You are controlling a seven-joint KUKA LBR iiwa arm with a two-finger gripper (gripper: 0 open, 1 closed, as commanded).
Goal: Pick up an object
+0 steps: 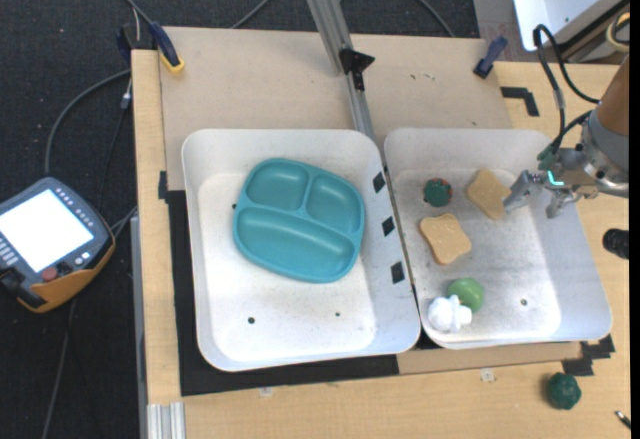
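Camera view showed a big tan tabletop [260, 77] with two white bins on it. The left bin [290, 327] held a teal plate [298, 219] with three sections. The right bin [560, 297] held the small things: two tan bread-like pieces, one [445, 238] in the middle and one [487, 193] higher up, a dark green ball [437, 192], and a light green and white toy [457, 303] near the bottom edge. Another dark green ball [563, 390] lay outside at the lower right.

The gripper [537, 189] hung at the right of the frame, just beside the upper bread piece, its fingers spread apart with nothing between them.

To do this well, I think it should move left over that piece, go straight down, then close gently.

No words or labels could be read anywhere.
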